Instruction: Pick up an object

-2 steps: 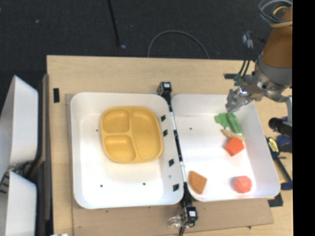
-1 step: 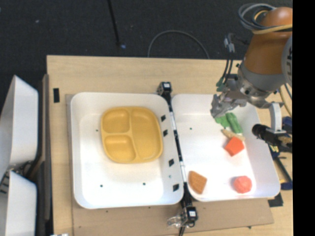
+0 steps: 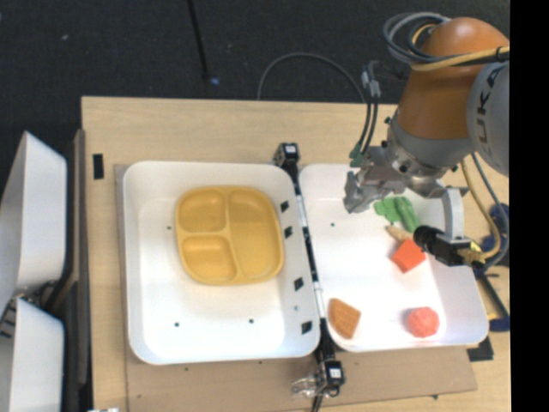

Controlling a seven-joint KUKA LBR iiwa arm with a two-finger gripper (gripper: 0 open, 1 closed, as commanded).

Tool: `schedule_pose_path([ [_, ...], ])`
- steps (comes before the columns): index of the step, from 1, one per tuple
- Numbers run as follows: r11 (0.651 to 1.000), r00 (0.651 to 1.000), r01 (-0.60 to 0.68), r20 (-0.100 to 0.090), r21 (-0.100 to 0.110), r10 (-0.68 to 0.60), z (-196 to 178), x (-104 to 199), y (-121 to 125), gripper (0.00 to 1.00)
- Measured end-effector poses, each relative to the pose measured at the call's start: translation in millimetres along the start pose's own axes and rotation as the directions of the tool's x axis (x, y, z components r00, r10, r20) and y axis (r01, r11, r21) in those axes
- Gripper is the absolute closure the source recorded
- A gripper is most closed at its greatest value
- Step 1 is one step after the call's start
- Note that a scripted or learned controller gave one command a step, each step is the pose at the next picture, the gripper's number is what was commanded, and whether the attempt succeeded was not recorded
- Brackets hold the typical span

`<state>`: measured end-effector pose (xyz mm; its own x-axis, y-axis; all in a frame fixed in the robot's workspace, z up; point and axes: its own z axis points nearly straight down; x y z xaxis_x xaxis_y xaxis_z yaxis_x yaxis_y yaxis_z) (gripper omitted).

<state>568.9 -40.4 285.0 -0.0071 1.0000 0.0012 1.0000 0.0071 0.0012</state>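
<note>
Bench (image 3: pixel 103 136): light wooden top, set on a dark floor.
Left bin (image 3: pixel 146 316): shallow, white, resting on the bench.
Right bin (image 3: pixel 369 281): shallow, white, just beside the left bin, along its right edge.
Black clips (image 3: pixel 286 154): at the seam between the two bins, at far and near ends.

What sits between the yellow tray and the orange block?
In the camera view, the ridge where the two bins meet and bare white floor of the right bin separate the yellow tray from the orange block.
</note>
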Motion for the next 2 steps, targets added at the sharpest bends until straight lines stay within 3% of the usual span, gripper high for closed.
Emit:
schedule_pose_path([
  [2, 1.0, 1.0, 0.001, 0.0, 0.001, -0.001, 0.3, 96.4, -28.0, 1.0],
])
